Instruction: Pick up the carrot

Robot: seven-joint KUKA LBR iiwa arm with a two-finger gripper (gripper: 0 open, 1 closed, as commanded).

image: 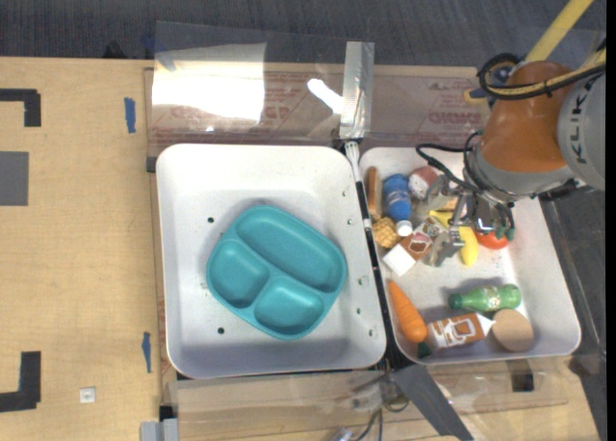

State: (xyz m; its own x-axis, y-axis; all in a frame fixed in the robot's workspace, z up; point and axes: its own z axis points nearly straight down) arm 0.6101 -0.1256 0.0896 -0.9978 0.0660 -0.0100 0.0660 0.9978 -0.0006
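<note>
Two white bins side by side; I take the right bin [563,309] as reference for everything. Carrot [407,314] lies in its lower-left area, along the left wall, tilted, nothing gripping it. Just right of the carrot: a small brown-and-white bottle [456,330] on its side, then a tan egg-shaped item [512,329] toward the bin's lower-right corner. Green bottle [486,298] lies just above those two. My pincer [452,237] sits over the bin's upper-middle, well apart from the carrot, in among a clutter of small toys. Can't tell whether my pincer is apart or together, too much clutter around it. Blue can [396,195] is in the bin's upper-left area. Yellow piece [467,246] and a red piece [494,235] lie just right of my pincer. The left bin [183,189], touching the right bin's left wall, holds a teal divided plate [276,270].
</note>
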